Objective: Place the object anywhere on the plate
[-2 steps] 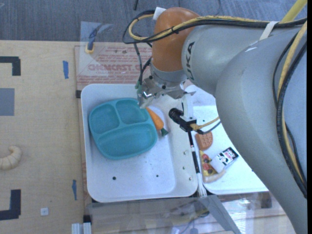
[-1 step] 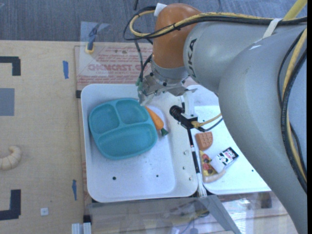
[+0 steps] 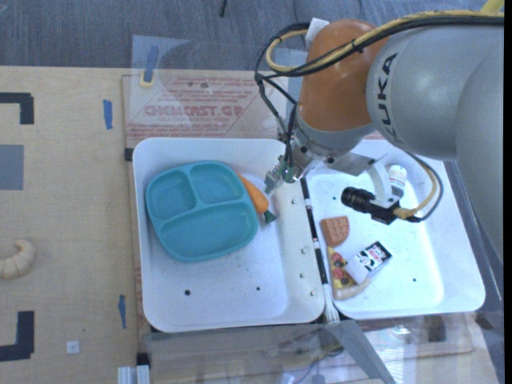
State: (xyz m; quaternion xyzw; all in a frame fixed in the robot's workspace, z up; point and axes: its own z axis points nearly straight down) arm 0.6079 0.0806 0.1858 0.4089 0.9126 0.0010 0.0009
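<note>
Hanging over the left bin's right side, the gripper (image 3: 282,174) sits just right of the carrot (image 3: 255,195), which leans slantwise against the blue plate's (image 3: 200,210) right rim, not yet on it.

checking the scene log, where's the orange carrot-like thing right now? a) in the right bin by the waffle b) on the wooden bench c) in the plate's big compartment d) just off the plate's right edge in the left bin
d: the orange carrot-like thing lies against the right rim of the blue plate, on the floor of the left bin, under the gripper.
</note>
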